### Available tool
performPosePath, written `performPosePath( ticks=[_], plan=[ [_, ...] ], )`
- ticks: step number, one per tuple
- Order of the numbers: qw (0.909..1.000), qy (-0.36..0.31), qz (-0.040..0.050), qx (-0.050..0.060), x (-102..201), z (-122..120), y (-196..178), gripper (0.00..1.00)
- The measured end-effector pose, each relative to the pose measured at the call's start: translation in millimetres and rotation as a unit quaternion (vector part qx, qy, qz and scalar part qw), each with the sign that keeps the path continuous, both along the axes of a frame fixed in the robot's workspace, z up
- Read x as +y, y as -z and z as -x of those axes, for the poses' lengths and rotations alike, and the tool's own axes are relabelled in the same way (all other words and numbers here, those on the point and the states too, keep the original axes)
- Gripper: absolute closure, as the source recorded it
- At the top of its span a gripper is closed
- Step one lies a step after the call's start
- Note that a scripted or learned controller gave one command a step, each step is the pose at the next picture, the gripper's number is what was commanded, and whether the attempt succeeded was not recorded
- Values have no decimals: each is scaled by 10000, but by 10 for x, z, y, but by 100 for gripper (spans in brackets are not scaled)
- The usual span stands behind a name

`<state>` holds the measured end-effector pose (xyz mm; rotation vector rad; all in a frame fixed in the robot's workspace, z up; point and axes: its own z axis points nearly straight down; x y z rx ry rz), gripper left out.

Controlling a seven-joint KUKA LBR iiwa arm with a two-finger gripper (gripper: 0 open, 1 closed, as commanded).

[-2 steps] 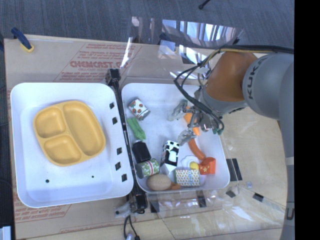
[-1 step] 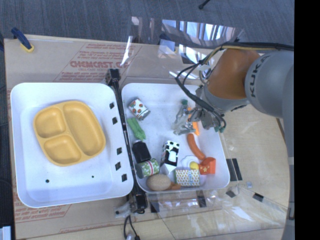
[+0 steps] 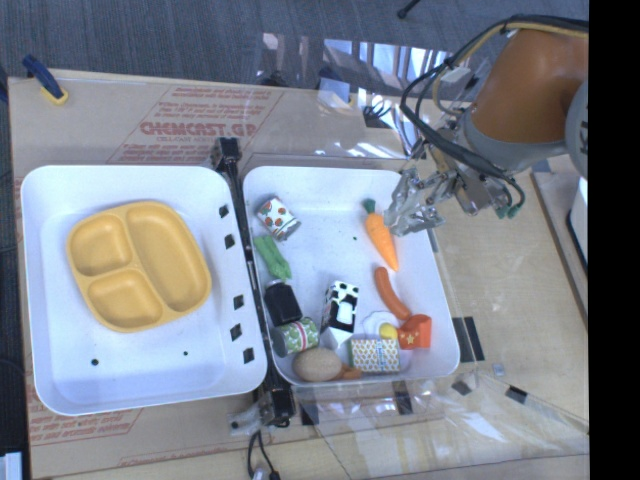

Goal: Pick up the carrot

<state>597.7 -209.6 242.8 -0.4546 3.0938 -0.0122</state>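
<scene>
The floor beyond the table (image 3: 90,93) was dark grey carpet, and the top itself was brown board printed with red lettering. At the far left corner lay a blue and yellow clip (image 3: 44,78). The left bin (image 3: 40,298) held a yellow divided plate (image 3: 135,265), three compartments, sitting flat. A black hinge strip (image 3: 240,258) ran between the two bins. Into the right bin (image 3: 320,193) now: a small patterned can (image 3: 277,217) lay near the back left, a green pod (image 3: 272,257) just in front of it, then a black block (image 3: 282,302) and a green-banded can (image 3: 297,335). A tan potato shape (image 3: 318,364) sat at the front wall, a black-and-white cow-print carton (image 3: 342,306) stood mid-bin. And there was the carrot (image 3: 381,238), lying on the bin floor toward the right wall, green top pointing to the back. A sausage (image 3: 391,292) lay in front of it, a red box (image 3: 415,331) beyond that. The claw (image 3: 412,213) hung just right of the carrot, close beside it; whether its fingers were spread or closed, I could not tell. Clear plastic sheeting glinted at the back and front right of the table.
</scene>
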Motion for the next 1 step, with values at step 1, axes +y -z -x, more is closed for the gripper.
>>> performPosePath(
  ticks=[1],
  plan=[
    [9999,-130,-1,-4,136,751,1215,100]
  ],
)
